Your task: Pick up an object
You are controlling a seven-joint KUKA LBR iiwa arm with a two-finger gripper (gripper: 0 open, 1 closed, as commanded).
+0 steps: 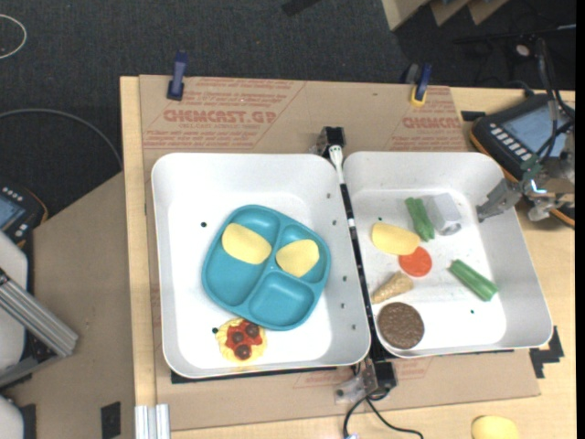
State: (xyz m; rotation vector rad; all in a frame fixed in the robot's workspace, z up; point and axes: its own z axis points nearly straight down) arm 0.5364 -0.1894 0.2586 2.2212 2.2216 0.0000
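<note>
Camera view: jaws [487, 204] state unclear; grey cylinder [445, 214] nearby, short, lying sideways.

Both white bins [174, 245] look like smooth, slightly glossy plastic; the blue divided plate [260, 291] has the same smooth plastic sheen. The counter [274, 112] under them is matt brown cardboard-like sheet with printed red lettering. The brown disc [400, 325] looks rough and grainy.
</note>
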